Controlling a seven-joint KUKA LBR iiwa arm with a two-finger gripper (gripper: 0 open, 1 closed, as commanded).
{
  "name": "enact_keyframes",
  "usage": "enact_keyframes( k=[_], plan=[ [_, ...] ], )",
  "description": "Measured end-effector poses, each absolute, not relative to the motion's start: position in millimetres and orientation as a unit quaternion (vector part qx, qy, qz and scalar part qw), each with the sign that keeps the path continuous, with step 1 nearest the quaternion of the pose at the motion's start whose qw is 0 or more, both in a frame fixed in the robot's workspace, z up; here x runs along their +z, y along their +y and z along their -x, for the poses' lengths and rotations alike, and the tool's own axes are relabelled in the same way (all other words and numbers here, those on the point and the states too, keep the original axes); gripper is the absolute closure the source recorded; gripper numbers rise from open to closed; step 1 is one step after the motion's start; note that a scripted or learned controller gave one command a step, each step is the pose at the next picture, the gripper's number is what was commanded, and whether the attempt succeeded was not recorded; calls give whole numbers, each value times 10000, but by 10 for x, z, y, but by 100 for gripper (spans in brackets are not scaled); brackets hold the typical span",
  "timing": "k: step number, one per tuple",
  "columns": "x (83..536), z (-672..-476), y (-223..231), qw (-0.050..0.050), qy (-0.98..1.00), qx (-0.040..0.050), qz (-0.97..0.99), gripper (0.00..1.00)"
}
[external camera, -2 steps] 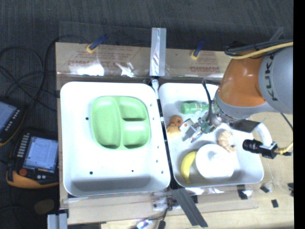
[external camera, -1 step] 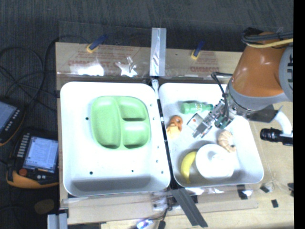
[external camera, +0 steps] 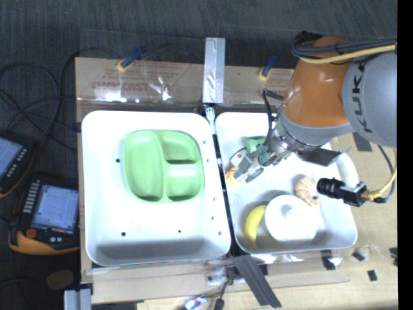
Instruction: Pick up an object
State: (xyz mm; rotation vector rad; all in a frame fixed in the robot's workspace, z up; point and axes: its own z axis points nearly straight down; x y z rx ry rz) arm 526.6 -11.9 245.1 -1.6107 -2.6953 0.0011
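The gripper (external camera: 248,166) hangs low in the right bin (external camera: 342,237); whether it grips anything, I cannot tell. Below it a yellow banana (external camera: 253,225) lies lengthwise, curving against a white cup (external camera: 292,219).

My arm (external camera: 361,102) reads as two colours on the feed: a bulbous orange band (external camera: 316,86) with a glossy sheen, and next to it a smooth grey shell (external camera: 377,95) bearing part of the dark KUKA lettering along its curve. A bundle of black and yellow cables (external camera: 342,47) loops over the top of the orange section. Below the orange, a darker grey collar (external camera: 303,134) narrows toward the wrist. The gripper (external camera: 248,166) is a small metallic assembly, silver and grey, with a touch of green and orange near its body. A black cylindrical fitting (external camera: 339,189) juts out nearby, trailing a thin yellowish cable (external camera: 387,183).
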Motion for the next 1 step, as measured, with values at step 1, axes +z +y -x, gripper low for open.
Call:
enact_keyframes(
  k=[1],
  plan=[
    [2499,-5105,175,11,-7864,12,6177,100]
  ],
)
